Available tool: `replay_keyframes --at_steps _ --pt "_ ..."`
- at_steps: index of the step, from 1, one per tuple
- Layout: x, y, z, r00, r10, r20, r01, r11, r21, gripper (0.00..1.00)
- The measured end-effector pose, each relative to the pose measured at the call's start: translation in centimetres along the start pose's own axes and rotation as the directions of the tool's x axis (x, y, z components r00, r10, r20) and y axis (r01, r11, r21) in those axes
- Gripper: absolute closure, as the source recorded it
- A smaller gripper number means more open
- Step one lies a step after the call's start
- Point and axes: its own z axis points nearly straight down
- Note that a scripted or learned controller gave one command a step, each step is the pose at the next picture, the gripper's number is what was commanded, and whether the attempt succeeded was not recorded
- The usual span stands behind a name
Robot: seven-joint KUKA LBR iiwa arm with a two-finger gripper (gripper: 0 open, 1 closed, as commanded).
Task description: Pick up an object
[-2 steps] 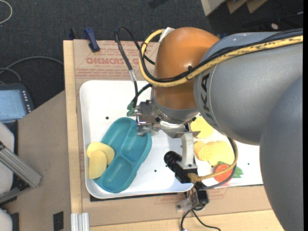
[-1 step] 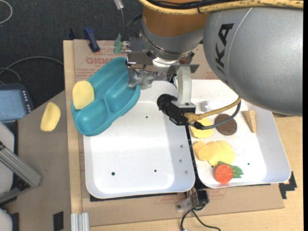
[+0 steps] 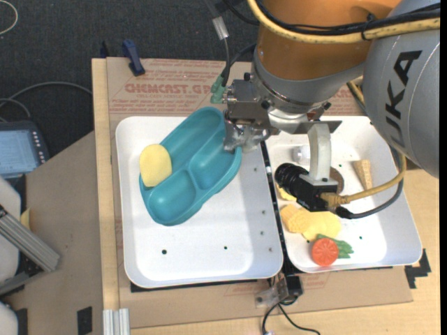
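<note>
A teal two-part dish lies slantwise in the left bin. A yellow lemon-shaped piece rests against the dish's left rim. My gripper hangs right at the dish's upper right end, close to the wall between the two bins, and its tip is down at the dish's rim. The big grey and orange wrist hides the space above it. In the right bin lie yellow pieces, a red tomato with a green leaf, and a tan cone.
Both bins sit on a brown board with a blue clamp at its far left corner. The arm covers the far part of the right bin. White floor shows in the left bin's near half.
</note>
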Motion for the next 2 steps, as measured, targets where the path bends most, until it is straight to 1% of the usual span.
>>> replay_keyframes --at_steps 1,2 --pt "3.1 -1.5 8.6 1.0 -0.006 0.003 0.006 1.0 0.008 1.0" --pt "3.0 -1.4 7.2 1.0 -0.006 0.002 0.006 1.0 0.001 1.0"
